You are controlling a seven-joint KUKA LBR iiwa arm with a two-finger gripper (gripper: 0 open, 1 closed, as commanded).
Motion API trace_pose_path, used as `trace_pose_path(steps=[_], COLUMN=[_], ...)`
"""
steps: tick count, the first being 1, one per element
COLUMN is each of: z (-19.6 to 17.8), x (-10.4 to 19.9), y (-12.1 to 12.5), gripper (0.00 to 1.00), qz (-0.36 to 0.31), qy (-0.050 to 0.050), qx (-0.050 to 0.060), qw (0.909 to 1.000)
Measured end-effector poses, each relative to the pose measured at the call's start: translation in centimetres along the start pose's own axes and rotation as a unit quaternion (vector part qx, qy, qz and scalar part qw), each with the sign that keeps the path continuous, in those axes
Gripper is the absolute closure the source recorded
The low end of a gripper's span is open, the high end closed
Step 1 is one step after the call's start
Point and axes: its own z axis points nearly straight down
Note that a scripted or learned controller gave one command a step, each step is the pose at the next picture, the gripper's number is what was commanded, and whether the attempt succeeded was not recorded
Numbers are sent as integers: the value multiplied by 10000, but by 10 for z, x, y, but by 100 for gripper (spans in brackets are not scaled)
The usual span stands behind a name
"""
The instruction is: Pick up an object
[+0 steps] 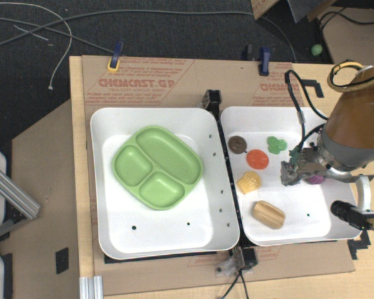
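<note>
Toys (257, 159) lie in right white bin (287, 229) on cardboard-topped bench (149, 80); fingers' (291, 173) state unclear.

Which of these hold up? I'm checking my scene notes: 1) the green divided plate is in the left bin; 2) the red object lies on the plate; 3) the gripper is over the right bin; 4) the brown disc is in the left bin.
1) True: the green divided plate lies in the left bin.
2) False: the red object lies in the right bin.
3) True: the gripper is there.
4) False: the brown disc is in the right bin.
</note>
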Motion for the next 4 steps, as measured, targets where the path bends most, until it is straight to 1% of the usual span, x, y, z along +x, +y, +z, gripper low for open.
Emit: trace_pose_path(steps=[1,2,3,4], z=[48,35,-21,-70], x=[-4,-4,1,8], y=[-9,-7,-15,-20], gripper=[0,100,100,100], qz=[4,5,-9,-11], qy=[8,3,-10,-10], qx=[30,-7,-34,-37], qw=[10000,10000,10000,10000])
